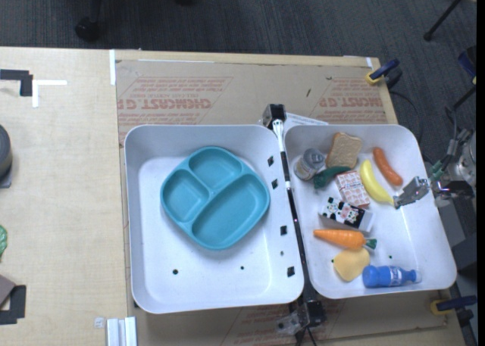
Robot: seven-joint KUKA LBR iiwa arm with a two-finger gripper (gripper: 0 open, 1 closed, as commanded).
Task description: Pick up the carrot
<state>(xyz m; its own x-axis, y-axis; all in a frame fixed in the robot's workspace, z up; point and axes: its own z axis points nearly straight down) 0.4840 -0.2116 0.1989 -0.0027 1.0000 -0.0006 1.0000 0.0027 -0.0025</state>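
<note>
Nothing of the pick is done yet, as far as you can see; the carrot (342, 238) lies flat on the floor of the right bin (424, 261), tip pointing left and green stem end to the right, untouched by anything metal. Your claw (410, 193) hangs at the bin's right rim, just beside the banana (374, 182) and up and to the right of the carrot, apart from it; its metal tip is too small and blurred to read, so you cannot tell how wide it stands, and nothing shows between its parts. Around the carrot you have clutter to mind: a black-and-white patterned box (342, 213) just above it, a pale yellow round piece (351, 265) just below, and a blue bottle (389, 276) near the stem end. The left bin (151, 261) holds the blue divided plate (216, 197), well apart from all this. What remains, by my judgement, is everything: bring the claw over the carrot, descend, close on it, lift it free.
</note>
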